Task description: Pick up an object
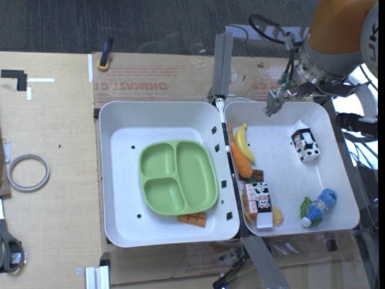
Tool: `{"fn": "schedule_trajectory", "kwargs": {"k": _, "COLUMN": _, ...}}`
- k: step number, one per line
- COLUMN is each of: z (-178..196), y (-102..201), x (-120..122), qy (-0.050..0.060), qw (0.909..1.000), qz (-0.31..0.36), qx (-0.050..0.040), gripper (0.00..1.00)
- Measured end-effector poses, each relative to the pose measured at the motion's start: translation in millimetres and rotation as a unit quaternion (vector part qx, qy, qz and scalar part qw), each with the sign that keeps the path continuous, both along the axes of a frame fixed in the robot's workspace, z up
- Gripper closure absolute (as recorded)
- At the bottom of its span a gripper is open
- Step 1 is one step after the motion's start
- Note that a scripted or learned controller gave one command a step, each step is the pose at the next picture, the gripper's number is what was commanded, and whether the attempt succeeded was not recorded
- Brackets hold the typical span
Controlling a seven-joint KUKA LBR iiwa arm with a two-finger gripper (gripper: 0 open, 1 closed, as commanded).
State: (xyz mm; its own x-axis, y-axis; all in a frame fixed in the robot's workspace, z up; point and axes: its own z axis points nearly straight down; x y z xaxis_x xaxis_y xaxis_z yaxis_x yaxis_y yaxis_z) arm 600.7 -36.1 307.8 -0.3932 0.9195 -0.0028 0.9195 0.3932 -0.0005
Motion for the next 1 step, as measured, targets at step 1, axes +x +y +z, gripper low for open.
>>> {"fn": "schedule_trajectory", "kwargs": {"k": 1, "z": -98.1, "y": -69.0, "x": -36.3, "qy": 0.002, "qw": 0.9995, "qz": 0.033, "qx": 0.0006, "gripper": 1.00}}
